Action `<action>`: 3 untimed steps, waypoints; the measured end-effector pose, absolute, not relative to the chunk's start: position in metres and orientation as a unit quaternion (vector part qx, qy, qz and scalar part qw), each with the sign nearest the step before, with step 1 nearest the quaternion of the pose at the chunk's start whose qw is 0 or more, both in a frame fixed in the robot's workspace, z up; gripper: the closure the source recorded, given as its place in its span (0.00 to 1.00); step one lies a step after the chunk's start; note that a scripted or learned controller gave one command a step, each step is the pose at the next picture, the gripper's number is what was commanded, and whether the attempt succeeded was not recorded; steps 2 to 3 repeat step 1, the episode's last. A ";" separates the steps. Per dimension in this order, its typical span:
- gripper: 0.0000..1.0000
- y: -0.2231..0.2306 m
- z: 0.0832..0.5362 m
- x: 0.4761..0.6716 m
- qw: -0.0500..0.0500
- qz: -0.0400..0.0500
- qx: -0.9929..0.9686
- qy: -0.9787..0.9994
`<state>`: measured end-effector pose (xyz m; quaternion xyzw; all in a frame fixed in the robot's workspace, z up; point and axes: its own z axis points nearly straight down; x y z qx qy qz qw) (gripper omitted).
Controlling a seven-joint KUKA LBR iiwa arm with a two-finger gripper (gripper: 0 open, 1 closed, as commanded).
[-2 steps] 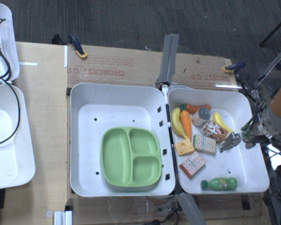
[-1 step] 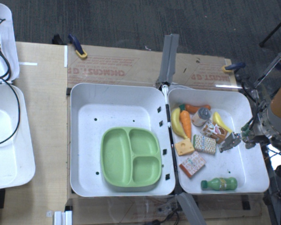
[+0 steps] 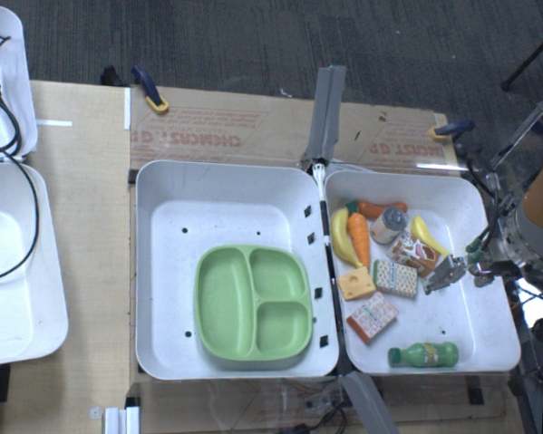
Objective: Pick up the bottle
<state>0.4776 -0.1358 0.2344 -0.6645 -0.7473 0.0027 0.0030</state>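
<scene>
On the tabletop (image 3: 84,156) I see two white bins side by side. The left bin (image 3: 161,251) carries a green divided plate (image 3: 254,303), lying flat near its front right corner. In the right bin (image 3: 489,309) the clutter sits toward the back left: a banana (image 3: 343,238) along the left wall, a carrot (image 3: 358,240) touching it, a small grey-capped jar (image 3: 389,224) just beside, a cheese wedge (image 3: 358,283), a patterned packet (image 3: 395,277) and a pinkish box (image 3: 372,317) nearer the front, and a second yellow piece (image 3: 427,236) behind. The bottle (image 3: 424,356), green with a yellow middle, lies on its side near the front wall, well apart from the rest. My tool (image 3: 446,275) hangs above the bin's middle, just right of the packet, well clear of the bottle; I cannot tell how its fingers stand.
</scene>
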 end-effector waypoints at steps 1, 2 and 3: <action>0.00 -0.136 0.234 0.478 0.003 0.003 -0.665 -0.747; 0.00 -0.136 0.234 0.478 0.003 0.003 -0.665 -0.747; 0.00 -0.136 0.234 0.478 0.003 0.003 -0.665 -0.747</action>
